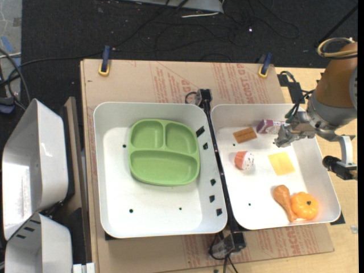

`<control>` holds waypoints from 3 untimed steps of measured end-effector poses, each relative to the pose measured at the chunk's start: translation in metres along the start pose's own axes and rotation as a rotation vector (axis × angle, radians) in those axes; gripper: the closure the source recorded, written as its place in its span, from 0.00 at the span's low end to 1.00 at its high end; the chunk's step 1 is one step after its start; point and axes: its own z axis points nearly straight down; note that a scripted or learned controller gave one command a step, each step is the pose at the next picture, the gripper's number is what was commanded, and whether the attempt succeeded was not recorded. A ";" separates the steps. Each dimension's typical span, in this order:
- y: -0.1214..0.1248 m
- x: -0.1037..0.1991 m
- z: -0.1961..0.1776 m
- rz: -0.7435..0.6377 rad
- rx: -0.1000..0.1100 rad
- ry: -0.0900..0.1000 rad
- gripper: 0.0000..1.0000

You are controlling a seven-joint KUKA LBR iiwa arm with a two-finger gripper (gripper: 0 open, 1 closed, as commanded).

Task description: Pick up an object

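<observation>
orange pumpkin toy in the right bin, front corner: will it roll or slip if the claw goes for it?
The pumpkin looks round and smooth, so it may roll if nudged and could slip from a narrow pinch. It touches the drumstick toy and sits near the right bin wall, which may block rolling. It is probably light hollow plastic.

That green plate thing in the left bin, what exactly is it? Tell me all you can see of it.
The green plate is a light green divided tray with rounded corners, seemingly matte plastic. It has three compartments: two smaller ones at the far side and one long one nearer the camera. It lies flat, turned slightly askew, on the floor of the left white bin, toward its far half. Only the bin touches it.
</observation>
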 end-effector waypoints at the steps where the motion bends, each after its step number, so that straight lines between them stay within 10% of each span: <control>1: -0.007 0.007 -0.053 -0.004 -0.001 0.000 1.00; 3: -0.008 0.065 -0.112 -0.009 0.004 0.003 1.00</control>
